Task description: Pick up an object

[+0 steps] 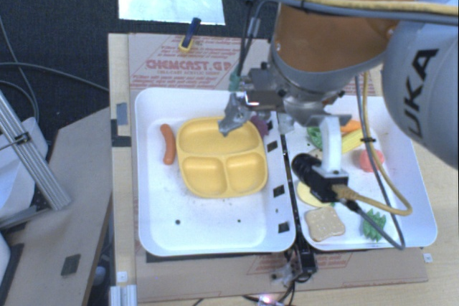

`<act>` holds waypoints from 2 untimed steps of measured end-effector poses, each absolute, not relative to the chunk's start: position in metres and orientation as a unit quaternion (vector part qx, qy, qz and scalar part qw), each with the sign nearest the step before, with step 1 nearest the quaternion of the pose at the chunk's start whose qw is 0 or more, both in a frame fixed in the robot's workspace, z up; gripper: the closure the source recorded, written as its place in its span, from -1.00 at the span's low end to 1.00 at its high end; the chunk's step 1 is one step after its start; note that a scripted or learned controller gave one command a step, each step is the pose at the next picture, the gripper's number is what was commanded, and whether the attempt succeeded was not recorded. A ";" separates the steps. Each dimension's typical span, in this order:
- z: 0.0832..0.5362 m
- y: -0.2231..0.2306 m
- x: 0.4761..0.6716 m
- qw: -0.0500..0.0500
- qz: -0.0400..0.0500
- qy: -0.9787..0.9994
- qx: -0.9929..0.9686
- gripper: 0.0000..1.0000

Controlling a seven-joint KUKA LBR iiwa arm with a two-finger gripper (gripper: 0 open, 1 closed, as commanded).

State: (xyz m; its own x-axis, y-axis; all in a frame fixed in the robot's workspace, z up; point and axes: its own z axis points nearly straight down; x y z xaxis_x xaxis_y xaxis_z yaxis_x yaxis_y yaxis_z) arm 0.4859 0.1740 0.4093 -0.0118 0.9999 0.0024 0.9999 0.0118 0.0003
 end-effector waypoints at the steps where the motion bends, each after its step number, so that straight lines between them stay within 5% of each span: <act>1: 0.388 0.219 0.502 0.001 0.000 -0.710 -0.704 -1.00; 2: 0.431 0.236 0.486 0.000 -0.003 -0.710 -0.705 -1.00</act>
State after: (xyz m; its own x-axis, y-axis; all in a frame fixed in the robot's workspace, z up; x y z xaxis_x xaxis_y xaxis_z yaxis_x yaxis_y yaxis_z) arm 0.4860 0.2357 0.4314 -0.0071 1.0000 0.0039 1.0000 0.0071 0.0048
